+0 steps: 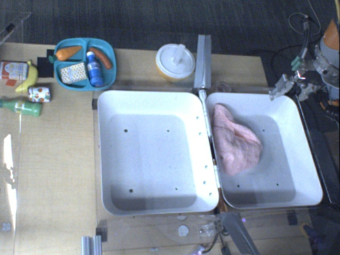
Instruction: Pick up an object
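1. Pink cloth (236, 140): lies crumpled in the right bin (303, 142), toward its 9 o'clock wall.
2. Left bin (151, 153): bare white floor.
3. Gripper (289, 84): at the right bin's 1 o'clock corner; grip state cannot be determined.
4. Blue tray (85, 62): at 11 o'clock, holds toy food.

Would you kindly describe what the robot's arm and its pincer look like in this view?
The arm is grey metal with an orange band near the top right corner. Thin dark cables loop around it. The pincer is a small, pale grey metal piece with slim parts, set at the far right corner of the right bin.
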Motion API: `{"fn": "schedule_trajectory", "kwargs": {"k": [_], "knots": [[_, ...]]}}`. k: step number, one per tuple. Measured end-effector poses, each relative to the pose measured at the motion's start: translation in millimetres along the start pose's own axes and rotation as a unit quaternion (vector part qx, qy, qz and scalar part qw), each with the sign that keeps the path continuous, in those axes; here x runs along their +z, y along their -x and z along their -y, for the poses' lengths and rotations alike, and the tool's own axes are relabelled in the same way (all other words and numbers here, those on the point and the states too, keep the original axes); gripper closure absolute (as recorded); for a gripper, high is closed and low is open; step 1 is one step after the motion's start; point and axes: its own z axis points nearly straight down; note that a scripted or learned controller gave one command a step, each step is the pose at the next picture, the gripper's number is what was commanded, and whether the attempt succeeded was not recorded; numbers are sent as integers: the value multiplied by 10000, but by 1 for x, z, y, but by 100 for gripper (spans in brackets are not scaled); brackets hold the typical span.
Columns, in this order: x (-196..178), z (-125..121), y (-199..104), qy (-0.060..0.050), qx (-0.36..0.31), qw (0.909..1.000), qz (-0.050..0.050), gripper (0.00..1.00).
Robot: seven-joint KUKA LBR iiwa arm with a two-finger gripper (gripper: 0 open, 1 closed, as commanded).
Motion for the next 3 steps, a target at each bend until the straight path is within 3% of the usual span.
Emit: {"fn": "schedule_trajectory", "kwargs": {"k": [1, 2, 3], "knots": [[97, 25, -50, -9, -378, 9993, -7, 0], [181, 40, -67, 72, -1798, 9837, 13, 0], [182, -8, -81, 63, -1110, 9938, 9, 0]]}}
